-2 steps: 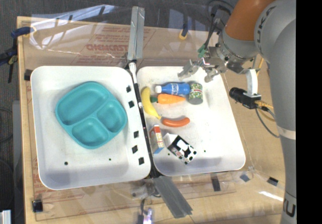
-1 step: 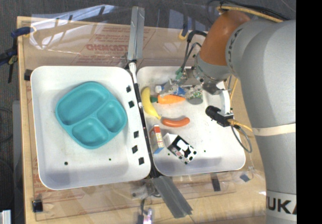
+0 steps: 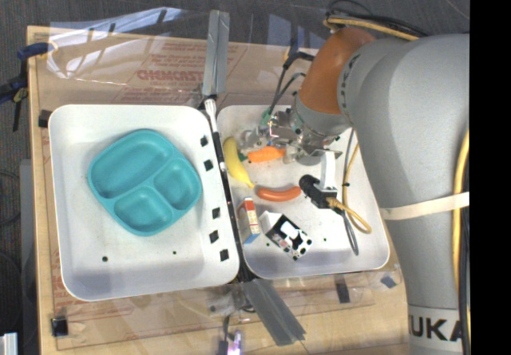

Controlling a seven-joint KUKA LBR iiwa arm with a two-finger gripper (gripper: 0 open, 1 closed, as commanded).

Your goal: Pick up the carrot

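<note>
Now, claw point(image 3: 270, 146) over carrot point(image 3: 265, 155), right bin point(image 3: 369, 254)

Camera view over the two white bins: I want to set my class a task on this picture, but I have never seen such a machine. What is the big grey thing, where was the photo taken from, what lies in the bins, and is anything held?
The grey thing is a robot arm with an orange band, reaching in from the right. Its claw is down in the right bin, right at the carrot; I cannot tell whether it grips it. The one camera looks down at a slant from above the bench. The left bin holds a blue divided plate. The right bin also holds a banana, a sausage, a black-and-white toy and other small items.
</note>
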